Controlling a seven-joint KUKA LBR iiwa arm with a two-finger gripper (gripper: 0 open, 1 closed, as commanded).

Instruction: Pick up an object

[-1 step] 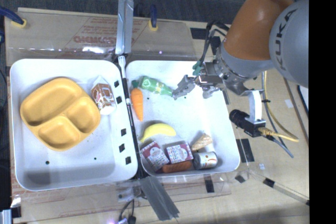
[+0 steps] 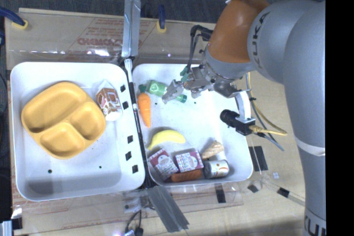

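My gripper point(image 2: 182, 88) hangs over the upper part of the right bin point(image 2: 238, 160), at the end of the grey arm with its orange band. Right beneath and beside it lies a green bottle-like object point(image 2: 154, 87), partly covered by the gripper; whether they touch cannot be told. An orange carrot point(image 2: 144, 109) lies just left of and below the gripper, against the bin's left wall. Lower down sit a yellow banana point(image 2: 166, 137), two red packets point(image 2: 176, 162), a small tan piece point(image 2: 213, 148) and a can point(image 2: 218, 168).
The left bin point(image 2: 72, 182) holds a yellow divided plate point(image 2: 62, 119) and a small snack packet point(image 2: 109, 101) by its right wall. A metal divider point(image 2: 130, 27) runs between the bins. Bare white floor shows in the right bin's middle point(image 2: 204, 119).
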